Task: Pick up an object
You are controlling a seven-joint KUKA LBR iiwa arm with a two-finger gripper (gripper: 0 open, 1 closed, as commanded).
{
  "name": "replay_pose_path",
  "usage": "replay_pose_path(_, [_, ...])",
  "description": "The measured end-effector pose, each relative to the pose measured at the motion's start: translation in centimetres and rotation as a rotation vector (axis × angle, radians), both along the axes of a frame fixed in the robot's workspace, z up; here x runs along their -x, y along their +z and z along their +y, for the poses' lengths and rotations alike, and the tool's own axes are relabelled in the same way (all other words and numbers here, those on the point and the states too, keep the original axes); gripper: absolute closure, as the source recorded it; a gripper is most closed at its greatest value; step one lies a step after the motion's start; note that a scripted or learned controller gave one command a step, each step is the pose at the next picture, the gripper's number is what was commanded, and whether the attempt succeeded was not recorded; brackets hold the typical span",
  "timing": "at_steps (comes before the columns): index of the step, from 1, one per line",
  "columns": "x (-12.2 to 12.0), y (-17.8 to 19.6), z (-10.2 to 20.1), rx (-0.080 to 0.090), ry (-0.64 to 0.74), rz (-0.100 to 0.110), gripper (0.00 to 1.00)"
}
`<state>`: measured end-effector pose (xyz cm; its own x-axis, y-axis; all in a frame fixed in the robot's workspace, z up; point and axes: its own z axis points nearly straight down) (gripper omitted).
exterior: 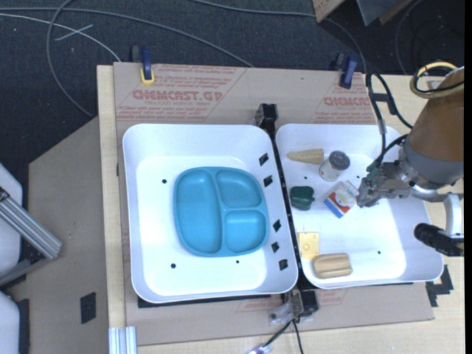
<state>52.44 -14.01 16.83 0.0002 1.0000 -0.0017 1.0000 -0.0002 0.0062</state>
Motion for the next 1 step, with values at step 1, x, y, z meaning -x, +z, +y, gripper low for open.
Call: replay_pose_path(1, [0.13,4.44,-0.38,0.000,0.001,0.000,1.00])
